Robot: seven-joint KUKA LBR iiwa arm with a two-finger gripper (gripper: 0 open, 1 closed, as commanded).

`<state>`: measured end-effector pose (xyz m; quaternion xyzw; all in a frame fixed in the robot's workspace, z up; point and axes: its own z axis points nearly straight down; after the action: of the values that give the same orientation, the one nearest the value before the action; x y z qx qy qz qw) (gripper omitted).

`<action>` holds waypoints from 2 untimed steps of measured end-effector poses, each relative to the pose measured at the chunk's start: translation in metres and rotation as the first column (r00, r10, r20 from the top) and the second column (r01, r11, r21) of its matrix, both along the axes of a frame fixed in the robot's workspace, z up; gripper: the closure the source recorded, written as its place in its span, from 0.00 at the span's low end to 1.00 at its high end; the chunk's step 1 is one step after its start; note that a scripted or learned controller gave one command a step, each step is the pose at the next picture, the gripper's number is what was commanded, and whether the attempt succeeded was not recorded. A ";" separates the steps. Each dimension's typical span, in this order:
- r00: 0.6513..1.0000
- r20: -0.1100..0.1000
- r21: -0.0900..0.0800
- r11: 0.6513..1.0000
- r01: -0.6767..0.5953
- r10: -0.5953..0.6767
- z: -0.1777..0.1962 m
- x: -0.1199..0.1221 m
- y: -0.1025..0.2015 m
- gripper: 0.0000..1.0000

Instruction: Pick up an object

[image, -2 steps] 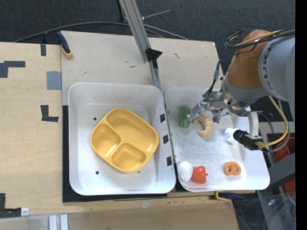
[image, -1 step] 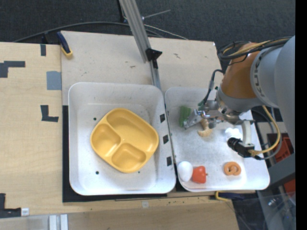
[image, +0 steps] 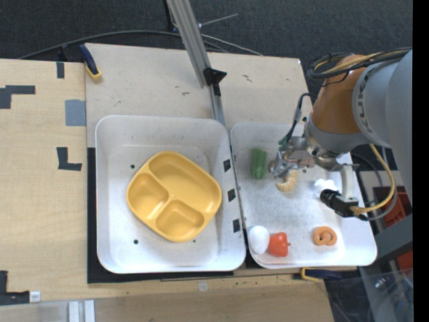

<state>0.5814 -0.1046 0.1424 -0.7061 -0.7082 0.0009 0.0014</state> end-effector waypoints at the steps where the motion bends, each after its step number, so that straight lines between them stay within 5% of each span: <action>1: 1.000 0.006 -0.001 1.000 0.001 -0.001 0.046 0.004 0.008 1.00; 2: 1.000 0.007 -0.001 1.000 0.002 -0.002 0.089 0.003 0.005 1.00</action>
<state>0.5846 -0.0999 0.2316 -0.7067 -0.7075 -0.0011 -0.0016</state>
